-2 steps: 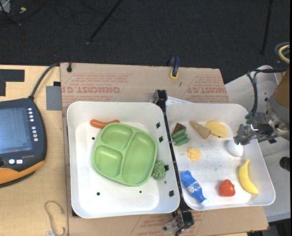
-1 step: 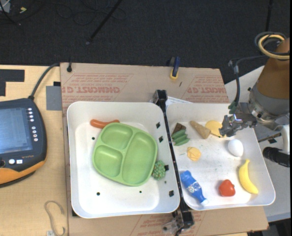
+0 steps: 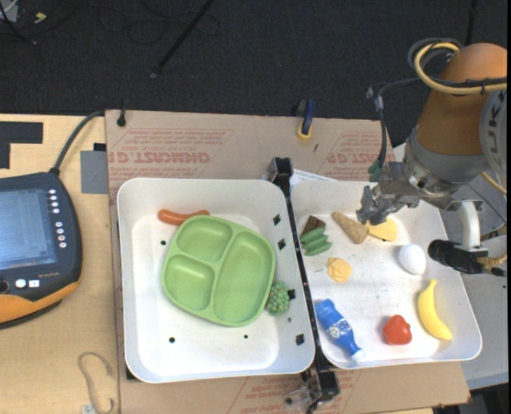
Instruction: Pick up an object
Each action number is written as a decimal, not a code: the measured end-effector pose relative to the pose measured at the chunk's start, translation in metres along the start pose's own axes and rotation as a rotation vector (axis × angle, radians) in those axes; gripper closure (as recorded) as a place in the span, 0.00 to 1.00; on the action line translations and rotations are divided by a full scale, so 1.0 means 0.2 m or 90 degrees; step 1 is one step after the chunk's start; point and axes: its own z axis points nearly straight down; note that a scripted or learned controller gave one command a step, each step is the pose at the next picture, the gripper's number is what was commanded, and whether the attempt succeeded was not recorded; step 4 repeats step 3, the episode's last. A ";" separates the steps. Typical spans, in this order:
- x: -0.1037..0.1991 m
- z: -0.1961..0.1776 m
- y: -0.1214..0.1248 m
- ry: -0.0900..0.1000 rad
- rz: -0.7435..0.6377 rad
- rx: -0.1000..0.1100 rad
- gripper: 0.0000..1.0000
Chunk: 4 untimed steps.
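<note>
Here, two shallow white bins are set side by side on the bench (image 3: 74, 352). The left bin (image 3: 143, 317) is taken up mostly by a green divided plate (image 3: 219, 270); an orange carrot (image 3: 182, 216) lies just beyond the plate's far edge, and a small green bunch of grapes (image 3: 278, 298) is tucked against its right side, by the wall between the bins.

The right bin (image 3: 462, 335) is strewn with small toy foods. A dark brown piece (image 3: 313, 228) and a green pod (image 3: 316, 243) are found near its left wall, a tan wedge (image 3: 352, 228) lies at the far side, and a pale yellow slice (image 3: 383, 229) rests just beside it. A yellow lump (image 3: 339, 270) sits near the middle, a white egg (image 3: 410, 258) to the right, a banana (image 3: 433, 310) along the right side, a red pepper (image 3: 397, 329) near the front, and a blue wrapped item (image 3: 335, 326) at the front left.

The hand (image 3: 374, 212) is lowered over the far side of the right bin, directly at the tan wedge and the yellow slice. Whether it is spread or pressed together cannot be told, and nothing is seen pinched in it.

A control tablet (image 3: 22, 244) lies on the bench to the left.
</note>
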 end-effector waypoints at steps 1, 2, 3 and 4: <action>0.26 0.00 0.08 0.000 -0.001 0.001 1.00; 0.53 0.10 0.19 -0.001 0.000 0.001 1.00; 0.50 0.03 0.19 -0.001 0.002 0.001 1.00; 0.50 0.03 0.19 -0.001 0.002 0.001 1.00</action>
